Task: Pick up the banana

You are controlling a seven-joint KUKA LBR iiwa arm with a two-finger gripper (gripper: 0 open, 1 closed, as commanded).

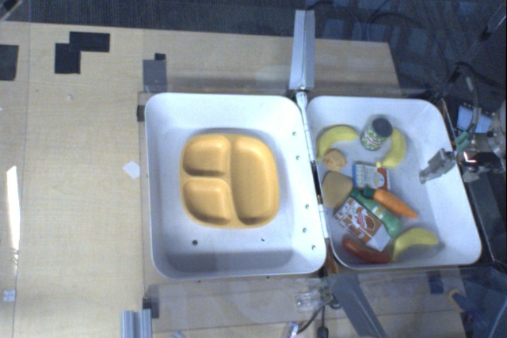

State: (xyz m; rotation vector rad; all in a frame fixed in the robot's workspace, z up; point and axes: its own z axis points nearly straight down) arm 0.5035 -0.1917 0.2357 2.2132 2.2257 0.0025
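End effector [440, 164], grip state unclear, hovers at the right bin's [444, 119] edge, holding nothing; banana [337, 138] lies among toy food, unreached

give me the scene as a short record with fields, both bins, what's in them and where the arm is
left bin: shallow white bin holding a yellow three-compartment plastic tray
right bin: shallow white bin full of toy food
bananas: yellow banana at upper left, another yellow banana at lower right, a yellow curved piece behind the small jar
other items: small green-labelled jar with dark lid, orange carrot, red-and-white carton, red chili pepper
gripper: grey gripper over the right bin's right side, near no banana
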